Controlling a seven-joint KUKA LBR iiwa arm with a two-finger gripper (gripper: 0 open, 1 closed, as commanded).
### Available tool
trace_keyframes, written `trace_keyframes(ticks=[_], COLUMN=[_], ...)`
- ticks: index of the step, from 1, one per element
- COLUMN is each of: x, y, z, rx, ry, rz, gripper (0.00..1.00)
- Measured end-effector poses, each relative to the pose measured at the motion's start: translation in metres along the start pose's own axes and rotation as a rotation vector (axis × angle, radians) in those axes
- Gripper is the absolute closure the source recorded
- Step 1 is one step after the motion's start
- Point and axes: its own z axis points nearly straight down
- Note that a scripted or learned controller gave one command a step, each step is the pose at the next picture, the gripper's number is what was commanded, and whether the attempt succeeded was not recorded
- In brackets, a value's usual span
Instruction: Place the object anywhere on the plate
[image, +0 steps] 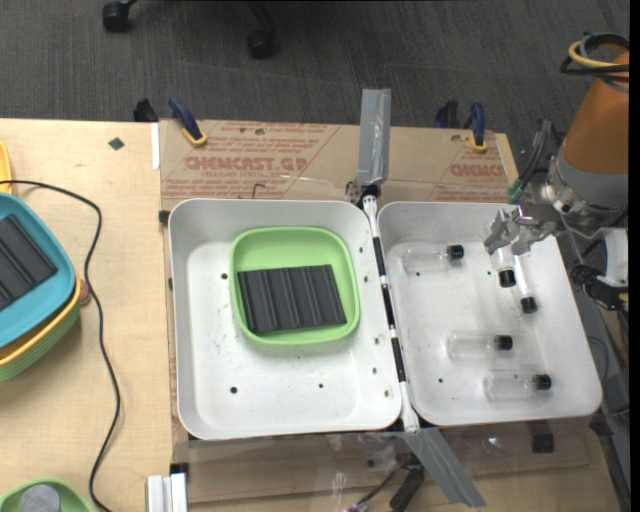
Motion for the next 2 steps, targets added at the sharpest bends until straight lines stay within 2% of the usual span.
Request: trace_keyframes(ticks=[1, 2], x=[0.0, -0.044], y=[0.0, 0.005], z=[0.0, -0.017], rx=[0.0, -0.001], ry=[0.0, -0.001], rz=[0.0, 0.229], gripper=[0.0, 0.0])
